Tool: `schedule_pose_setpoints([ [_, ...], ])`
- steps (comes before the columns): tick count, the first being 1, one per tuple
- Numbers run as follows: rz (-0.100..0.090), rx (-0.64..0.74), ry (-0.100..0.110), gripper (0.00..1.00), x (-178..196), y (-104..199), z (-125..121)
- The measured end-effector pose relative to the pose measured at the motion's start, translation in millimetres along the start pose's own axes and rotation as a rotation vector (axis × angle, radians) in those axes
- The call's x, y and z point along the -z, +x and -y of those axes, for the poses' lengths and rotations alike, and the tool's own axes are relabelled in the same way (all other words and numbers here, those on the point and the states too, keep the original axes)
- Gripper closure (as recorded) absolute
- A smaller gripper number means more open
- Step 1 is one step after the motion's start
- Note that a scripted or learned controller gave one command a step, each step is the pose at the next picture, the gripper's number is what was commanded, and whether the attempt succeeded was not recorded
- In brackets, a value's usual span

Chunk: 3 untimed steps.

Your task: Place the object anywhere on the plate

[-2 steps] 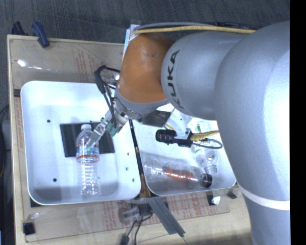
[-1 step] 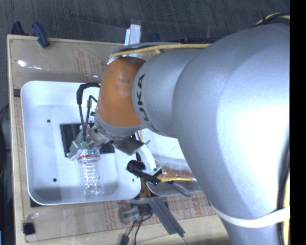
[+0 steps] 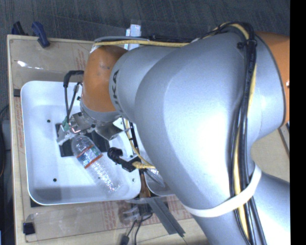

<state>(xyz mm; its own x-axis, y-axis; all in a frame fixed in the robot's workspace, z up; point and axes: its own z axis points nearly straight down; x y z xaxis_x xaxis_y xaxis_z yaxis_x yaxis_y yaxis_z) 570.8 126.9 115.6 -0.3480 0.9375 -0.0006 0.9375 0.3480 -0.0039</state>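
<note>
Grey arm reaches in from the right, orange band above the wrist, bent down into the left bin. Gripper sits at the cap end of a clear plastic water bottle lying slantwise on the bin floor — grip cannot be made out.

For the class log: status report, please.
Gripper low in left white bin. Clear plastic water bottle lying beneath it. Grey arm covers right bin.
</note>
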Motion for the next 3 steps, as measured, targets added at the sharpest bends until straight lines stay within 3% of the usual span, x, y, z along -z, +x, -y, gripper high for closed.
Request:
schedule_pose_setpoints([
  [1,-0.001,0.005,0.003,1.0,9.1,0.3,0.4],
  [2,-0.002,0.009,0.006,1.0,18.1,-0.1,0.8],
  [3,-0.001,0.014,-0.004,1.0,76.2,-45.3,51.6],
])
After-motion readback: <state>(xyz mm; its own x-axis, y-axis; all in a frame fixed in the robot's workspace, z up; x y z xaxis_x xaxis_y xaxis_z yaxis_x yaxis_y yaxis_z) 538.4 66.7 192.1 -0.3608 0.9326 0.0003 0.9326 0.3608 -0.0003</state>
